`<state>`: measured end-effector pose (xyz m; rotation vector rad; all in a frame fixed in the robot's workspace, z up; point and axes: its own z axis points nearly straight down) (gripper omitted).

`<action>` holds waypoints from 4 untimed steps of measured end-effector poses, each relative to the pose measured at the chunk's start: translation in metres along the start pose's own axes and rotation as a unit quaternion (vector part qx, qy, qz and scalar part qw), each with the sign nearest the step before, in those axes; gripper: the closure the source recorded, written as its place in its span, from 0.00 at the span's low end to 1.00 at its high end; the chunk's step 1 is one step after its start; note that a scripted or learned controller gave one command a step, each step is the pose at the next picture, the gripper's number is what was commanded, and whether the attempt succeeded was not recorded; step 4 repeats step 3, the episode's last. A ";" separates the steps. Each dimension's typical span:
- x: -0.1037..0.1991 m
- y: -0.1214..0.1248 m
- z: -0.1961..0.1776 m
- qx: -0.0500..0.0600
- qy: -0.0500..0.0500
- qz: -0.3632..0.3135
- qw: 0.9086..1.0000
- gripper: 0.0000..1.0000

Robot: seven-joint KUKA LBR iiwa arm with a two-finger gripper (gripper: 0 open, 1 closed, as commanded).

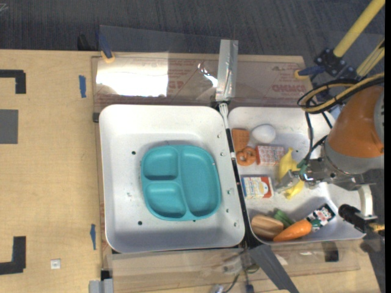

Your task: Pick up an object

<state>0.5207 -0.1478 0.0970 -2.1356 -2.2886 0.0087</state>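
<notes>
The grey arm with the orange band is reaching in from the right over the right-hand shallow white bin (pixel 299 118), and its two-finger gripper (pixel 300 174) is hanging low among the toys there. Whether the fingers are apart or together cannot be told at this slant. The likeliest target, a yellow plastic banana (pixel 287 165), is lying just beside the gripper tip, possibly touching it; nothing is visibly sitting between the fingers. The step in hand is judged to be the descent onto a chosen object, with closing and lifting yet to come. The next move is calling for a centred closure on the banana, then a straight rise. Room is tight: a small white carton (pixel 256 187), an orange carrot (pixel 294 230) and a tan bread roll (pixel 267 226) are crowding the bin. The left-hand white bin (pixel 116 163) is holding a teal divided plate (pixel 181 181) on the worktop (pixel 43 163).
</notes>
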 end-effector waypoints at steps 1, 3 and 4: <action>0.000 0.024 0.010 -0.008 -0.003 0.006 1.000 0.00; 0.088 0.058 -0.090 -0.008 -0.001 0.063 0.998 1.00; 0.088 0.058 -0.090 -0.008 -0.001 0.063 0.998 1.00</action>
